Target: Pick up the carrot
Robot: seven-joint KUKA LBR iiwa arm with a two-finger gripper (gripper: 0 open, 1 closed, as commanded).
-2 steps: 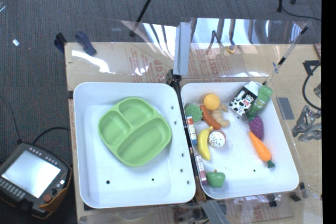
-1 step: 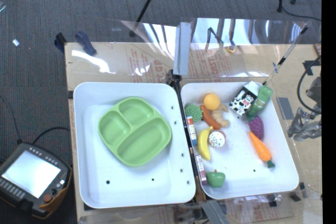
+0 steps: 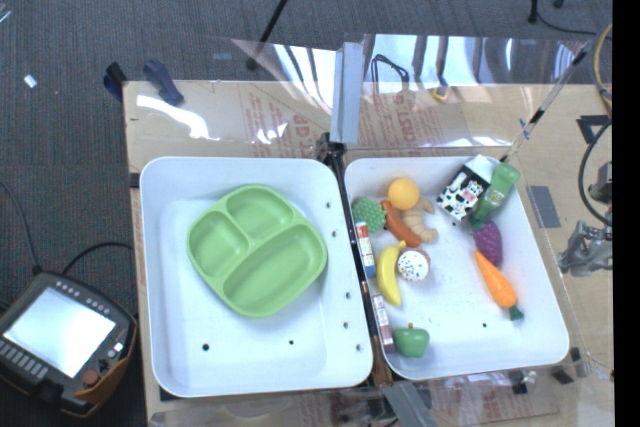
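The claw (image 3: pixel 588 250) shows as a blurred grey shape at the right edge, just outside the right bin (image 3: pixel 455 367) and partly cut off; I cannot tell whether it is wide or narrow, and nothing can be seen in it

Nearest to it, inside the right bin by its right wall, lies the carrot (image 3: pixel 497 281). Its long axis runs at a slant, with the green stub toward the near right corner and the orange tip up and left, just beside a purple toy (image 3: pixel 488 240)

Farther back, a green bottle (image 3: pixel 498 189) leans against a cow-patterned carton (image 3: pixel 461 194); no print on either can be read. Along the bin's left wall are an orange ball (image 3: pixel 403 192), a banana (image 3: pixel 388 284) and a green apple (image 3: pixel 411 341), with a narrow labelled stick (image 3: pixel 367 250) whose lettering is too small to read

The left bin (image 3: pixel 160 215) holds a green divided plate (image 3: pixel 257 250). Reddish print on the bench (image 3: pixel 250 120) is washed out by glare
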